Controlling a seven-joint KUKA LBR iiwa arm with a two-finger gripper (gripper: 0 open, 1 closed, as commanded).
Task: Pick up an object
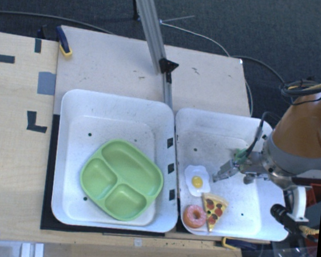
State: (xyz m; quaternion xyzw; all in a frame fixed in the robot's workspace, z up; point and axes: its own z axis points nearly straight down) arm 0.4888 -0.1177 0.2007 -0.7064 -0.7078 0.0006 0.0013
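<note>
We see two white bins (69, 143) — the left holds a light green plate (121, 179). In the right lie a white egg (196, 180) with yellow yolk, a pink doughnut (194, 216) and a yellow pizza slice (213, 209) dotted red — beside an orange-banded arm (298, 132).

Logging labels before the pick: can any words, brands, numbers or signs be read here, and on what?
None can be read.
Green plate, fried egg, pizza slice, donut: no lettering shows.
Both white bins: black marks on the dividing walls, no text.
Bench: dark tape pieces, no text.
Arm and end effector: no readable label.
</note>
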